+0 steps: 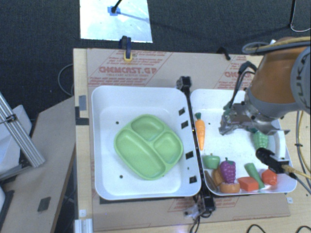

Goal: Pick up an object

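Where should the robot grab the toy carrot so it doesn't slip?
Probably across the thick orange part just below the green top of the carrot, coming straight down from above. It lies flat and lengthwise beside the divider between the bins, so the gripper should close across its width, though the divider side looks tight.

A robotics lab: bench (pixel 160 64) with white bins (pixel 104 144), clamps (pixel 127 47), loose cables (pixel 296 8).

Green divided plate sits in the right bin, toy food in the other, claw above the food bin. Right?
Not quite. The camera view shows the green divided plate in the left bin. The toy food, such as the carrot and grapes, lies in the right bin, with the claw above it.
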Robot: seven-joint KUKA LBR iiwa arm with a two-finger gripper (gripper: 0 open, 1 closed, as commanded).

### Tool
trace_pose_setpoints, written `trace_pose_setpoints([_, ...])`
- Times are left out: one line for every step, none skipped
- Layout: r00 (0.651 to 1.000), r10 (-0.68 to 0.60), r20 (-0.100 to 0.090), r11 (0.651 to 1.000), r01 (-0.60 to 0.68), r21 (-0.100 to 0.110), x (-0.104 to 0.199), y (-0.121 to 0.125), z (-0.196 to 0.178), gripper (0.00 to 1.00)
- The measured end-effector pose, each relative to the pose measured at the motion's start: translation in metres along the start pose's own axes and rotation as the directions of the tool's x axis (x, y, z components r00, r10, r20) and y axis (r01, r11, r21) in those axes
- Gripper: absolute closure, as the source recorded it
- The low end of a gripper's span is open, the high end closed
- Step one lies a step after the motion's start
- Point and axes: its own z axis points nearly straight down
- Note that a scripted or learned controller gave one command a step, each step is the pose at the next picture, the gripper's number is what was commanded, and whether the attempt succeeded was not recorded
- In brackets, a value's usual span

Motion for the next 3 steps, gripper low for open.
trace_pose_setpoints([1.0, 0.003, 0.001, 1.0, -0.003, 0.0, 0.003, -0.006, 0.004, 1.0])
trace_pose_setpoints([1.0, 0.004, 0.0, 1.0, -0.004, 0.0, -0.001, -0.001, 0.0, 1.0])
trace_pose_setpoints([1.0, 0.006, 0.001, 1.0, -0.006, 0.0, -0.007, -0.005, 0.017, 1.0])
